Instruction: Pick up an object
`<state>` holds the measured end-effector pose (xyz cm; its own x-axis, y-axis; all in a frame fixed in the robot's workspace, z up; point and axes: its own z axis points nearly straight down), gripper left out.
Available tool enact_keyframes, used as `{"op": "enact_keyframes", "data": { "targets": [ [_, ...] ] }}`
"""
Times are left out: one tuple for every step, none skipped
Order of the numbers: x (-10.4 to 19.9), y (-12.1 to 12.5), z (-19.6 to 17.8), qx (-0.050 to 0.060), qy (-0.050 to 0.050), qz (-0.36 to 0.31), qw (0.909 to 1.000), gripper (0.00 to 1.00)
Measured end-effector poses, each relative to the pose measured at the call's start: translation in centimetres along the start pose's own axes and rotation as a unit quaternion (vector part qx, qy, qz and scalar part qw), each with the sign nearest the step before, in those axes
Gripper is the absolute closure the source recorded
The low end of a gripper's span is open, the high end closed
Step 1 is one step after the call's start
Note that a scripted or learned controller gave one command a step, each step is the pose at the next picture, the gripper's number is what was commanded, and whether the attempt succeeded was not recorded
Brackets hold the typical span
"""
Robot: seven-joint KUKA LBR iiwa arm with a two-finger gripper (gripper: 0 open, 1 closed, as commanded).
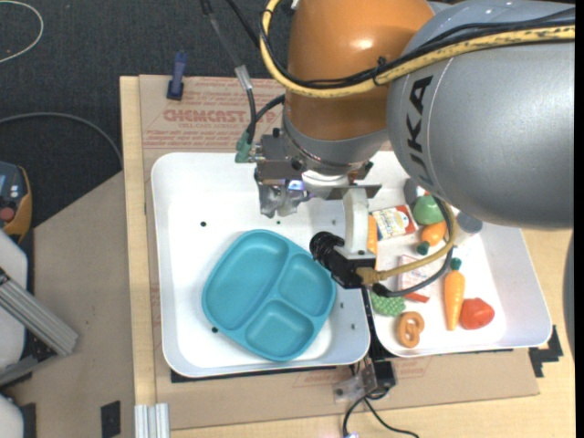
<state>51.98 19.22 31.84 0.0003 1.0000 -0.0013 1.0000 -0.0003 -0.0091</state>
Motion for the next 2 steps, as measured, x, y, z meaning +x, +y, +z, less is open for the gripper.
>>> {"op": "enact_keyframes", "data": {
  "targets": [
    [3.4,-4.3,-4.3,-0.006,0.003,-0.004,1.0000,1.00],
    [3.2,-4.2,-18.5,-0.014,0.005,-0.001,0.9999,1.00]
  ]
}}
